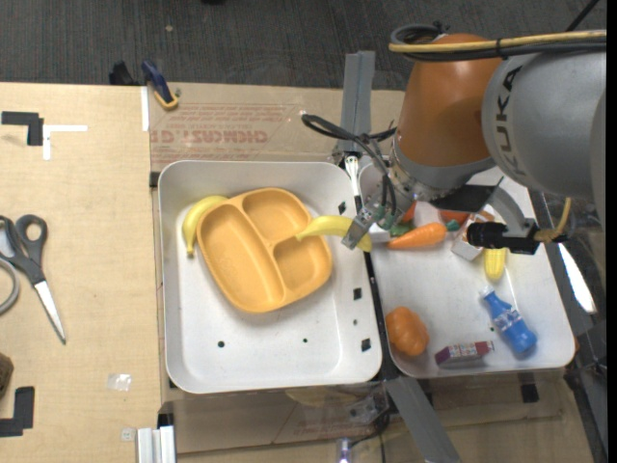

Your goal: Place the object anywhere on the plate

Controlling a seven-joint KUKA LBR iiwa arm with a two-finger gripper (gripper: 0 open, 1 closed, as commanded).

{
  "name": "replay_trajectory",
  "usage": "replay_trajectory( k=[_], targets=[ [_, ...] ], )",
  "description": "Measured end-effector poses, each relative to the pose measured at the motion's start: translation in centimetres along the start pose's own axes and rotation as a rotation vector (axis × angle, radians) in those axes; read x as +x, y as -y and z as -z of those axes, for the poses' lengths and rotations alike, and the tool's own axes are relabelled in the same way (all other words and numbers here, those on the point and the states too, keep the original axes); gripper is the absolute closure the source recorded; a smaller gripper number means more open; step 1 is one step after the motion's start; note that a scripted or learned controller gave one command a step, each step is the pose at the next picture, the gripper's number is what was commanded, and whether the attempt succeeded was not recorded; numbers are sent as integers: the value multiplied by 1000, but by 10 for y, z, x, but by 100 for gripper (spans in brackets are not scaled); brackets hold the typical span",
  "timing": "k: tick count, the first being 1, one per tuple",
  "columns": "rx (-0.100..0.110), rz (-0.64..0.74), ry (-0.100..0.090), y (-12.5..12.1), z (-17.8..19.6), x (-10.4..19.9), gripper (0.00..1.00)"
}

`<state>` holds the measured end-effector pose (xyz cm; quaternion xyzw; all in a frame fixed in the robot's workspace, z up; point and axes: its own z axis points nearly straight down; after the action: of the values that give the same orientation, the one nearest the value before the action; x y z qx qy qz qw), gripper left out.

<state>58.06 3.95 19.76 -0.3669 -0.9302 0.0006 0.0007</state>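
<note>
An orange-yellow divided plate (255, 249) lies in the left bin (183, 345). A yellow banana (323, 227) hangs over the plate's right rim, its right end between the fingers of my gripper (359, 233), which is shut on it. The gripper sits over the wall between the two bins, under the grey and orange arm (453, 104). A second banana (198, 220) lies curled against the plate's left edge on the bin floor.
The right bin (549, 355) holds a carrot (416, 237), an orange fruit (407, 331), a blue bottle (509, 322), a small yellow item (494, 262) and a small box (463, 353). Scissors (34, 268) lie on the bench at far left.
</note>
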Motion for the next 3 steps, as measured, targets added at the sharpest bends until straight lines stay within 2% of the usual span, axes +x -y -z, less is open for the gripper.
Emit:
replay_trajectory(
  k=[1, 2, 3],
  targets=[
    [0, -127, 2, -75, -30, 16, 100],
    [-1, -118, 2, -126, -36, 55, 100],
    [0, 4, 3, -136, 137, 119, 100]
  ],
)
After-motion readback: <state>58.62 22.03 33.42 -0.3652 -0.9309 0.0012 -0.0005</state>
